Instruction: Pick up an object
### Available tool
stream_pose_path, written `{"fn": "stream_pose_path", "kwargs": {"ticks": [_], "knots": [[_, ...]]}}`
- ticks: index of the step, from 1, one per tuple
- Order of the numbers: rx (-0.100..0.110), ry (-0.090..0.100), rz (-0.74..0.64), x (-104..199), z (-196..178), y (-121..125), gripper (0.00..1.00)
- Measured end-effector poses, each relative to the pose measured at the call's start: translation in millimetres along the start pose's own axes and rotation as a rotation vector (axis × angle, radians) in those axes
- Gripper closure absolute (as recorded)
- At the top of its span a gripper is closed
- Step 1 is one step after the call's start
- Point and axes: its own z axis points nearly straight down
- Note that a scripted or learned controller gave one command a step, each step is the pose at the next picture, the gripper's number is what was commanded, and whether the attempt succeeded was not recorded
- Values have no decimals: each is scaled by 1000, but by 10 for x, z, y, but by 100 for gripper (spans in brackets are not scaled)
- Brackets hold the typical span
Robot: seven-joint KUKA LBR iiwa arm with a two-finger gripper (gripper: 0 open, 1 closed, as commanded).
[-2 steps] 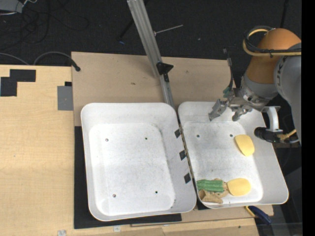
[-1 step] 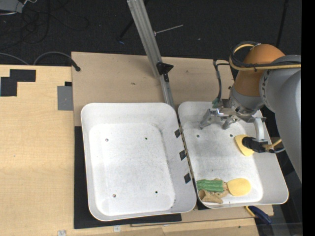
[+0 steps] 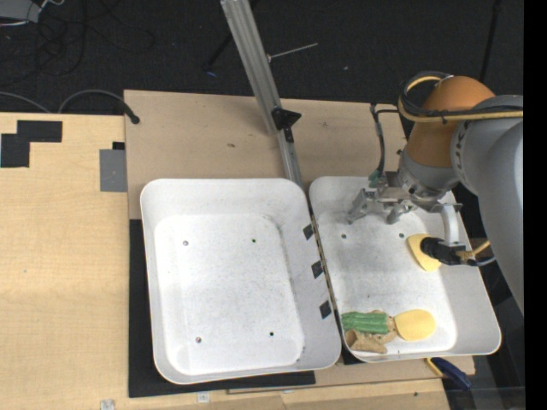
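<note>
A grey robot arm with an orange band (image 3: pixel 449 114) is reaching in over the right bin (image 3: pixel 393 272) of 2 shallow white bins sitting side by side on a bench. Its claw (image 3: pixel 386 202) is hanging above the far part of the right bin, near that bin's back wall; from this angle I cannot tell how the claw is set, and nothing is showing in its grip. A yellow piece (image 3: pixel 423 252) is lying against the right bin's right side, just nearer the camera than the claw and apart from it, with a dark part of the arm's gear (image 3: pixel 446 251) touching its right edge. 3 more things are clustering at the right bin's near edge, well apart from the claw: a green toy (image 3: pixel 366 321), a tan piece (image 3: pixel 370 341) just under it, and a yellow round piece (image 3: pixel 414 324) touching the green toy's right end. The left bin (image 3: pixel 226 276) is lying just beside the right bin.
</note>
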Motion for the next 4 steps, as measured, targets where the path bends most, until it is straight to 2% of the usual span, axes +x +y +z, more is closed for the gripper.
{"fn": "stream_pose_path", "kwargs": {"ticks": [1,2,4], "knots": [[0,0,-1,-2,-104,2,100],[-9,-2,9,-60,-730,-22,100],[-8,-2,5,-161,-1729,34,100]]}}
